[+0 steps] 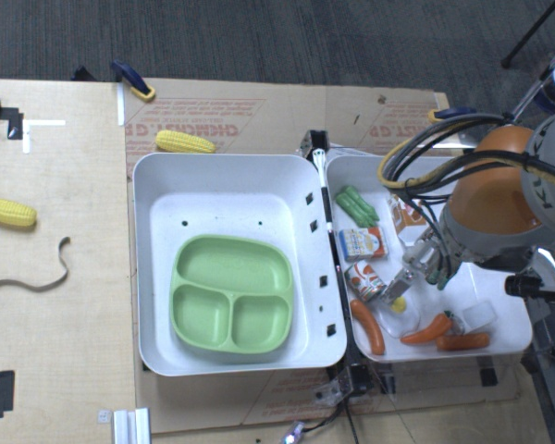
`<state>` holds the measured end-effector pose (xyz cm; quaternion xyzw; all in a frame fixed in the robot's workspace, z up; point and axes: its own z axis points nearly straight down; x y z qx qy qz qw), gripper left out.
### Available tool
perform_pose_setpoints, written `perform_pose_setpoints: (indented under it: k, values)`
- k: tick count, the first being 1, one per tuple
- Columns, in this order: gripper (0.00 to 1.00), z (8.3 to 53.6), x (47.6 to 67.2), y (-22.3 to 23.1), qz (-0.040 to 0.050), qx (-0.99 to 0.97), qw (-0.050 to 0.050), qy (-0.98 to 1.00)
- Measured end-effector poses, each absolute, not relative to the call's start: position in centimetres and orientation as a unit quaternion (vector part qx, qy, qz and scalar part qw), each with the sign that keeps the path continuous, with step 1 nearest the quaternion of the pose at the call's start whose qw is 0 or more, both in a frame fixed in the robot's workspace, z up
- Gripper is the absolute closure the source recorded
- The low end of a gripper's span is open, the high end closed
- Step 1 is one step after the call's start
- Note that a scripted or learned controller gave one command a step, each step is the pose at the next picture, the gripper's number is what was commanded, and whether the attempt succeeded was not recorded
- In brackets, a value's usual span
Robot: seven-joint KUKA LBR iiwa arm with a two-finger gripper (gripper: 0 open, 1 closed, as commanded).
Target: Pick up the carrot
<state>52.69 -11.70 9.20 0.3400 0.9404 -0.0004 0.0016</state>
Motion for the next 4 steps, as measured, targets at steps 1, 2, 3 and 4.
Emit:
perform_pose_setpoints:
  k: [1, 2, 3, 4]
  values:
    - [0.00, 9.1, 47.7, -9.6, -0.0007, 0.429, 0.000, 0.903]
    - [0.00, 9.2, 57.9, -10.9, -0.0005, 0.435, 0.002, 0.900]
    - [0.00, 19.1, 50.9, -7.6, -0.0009, 0.491, 0.001, 0.871]
    - [0.00, 11.4, 47.7, -12.9, -0.0011, 0.516, 0.000, 0.856]
